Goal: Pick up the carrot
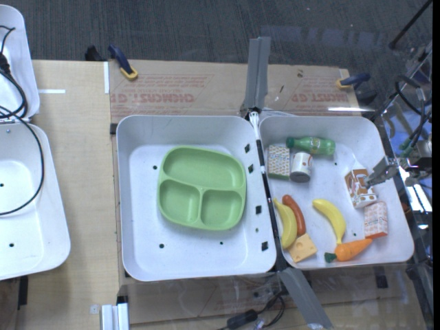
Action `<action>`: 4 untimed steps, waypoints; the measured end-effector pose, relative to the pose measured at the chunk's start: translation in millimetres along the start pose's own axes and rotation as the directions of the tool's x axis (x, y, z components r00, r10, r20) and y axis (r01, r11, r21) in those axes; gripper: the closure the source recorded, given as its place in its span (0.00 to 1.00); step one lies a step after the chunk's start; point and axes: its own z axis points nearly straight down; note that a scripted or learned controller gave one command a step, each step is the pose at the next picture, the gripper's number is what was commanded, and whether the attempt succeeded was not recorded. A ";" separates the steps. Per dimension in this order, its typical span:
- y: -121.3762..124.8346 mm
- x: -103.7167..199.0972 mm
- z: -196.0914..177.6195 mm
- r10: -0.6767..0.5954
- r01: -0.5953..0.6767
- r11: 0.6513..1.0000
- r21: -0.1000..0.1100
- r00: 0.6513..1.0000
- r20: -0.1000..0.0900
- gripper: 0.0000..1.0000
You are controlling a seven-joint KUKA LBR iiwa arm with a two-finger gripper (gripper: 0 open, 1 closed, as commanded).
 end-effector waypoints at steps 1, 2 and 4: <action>6.8 -42.7 121.4 -0.137 0.137 0.991 -0.003 0.991 0.000 0.00; -5.0 57.3 182.4 -0.423 0.423 0.906 -0.003 0.906 0.001 0.00; 145.0 -1.1 180.0 -0.343 0.343 0.939 -0.006 0.939 0.005 0.00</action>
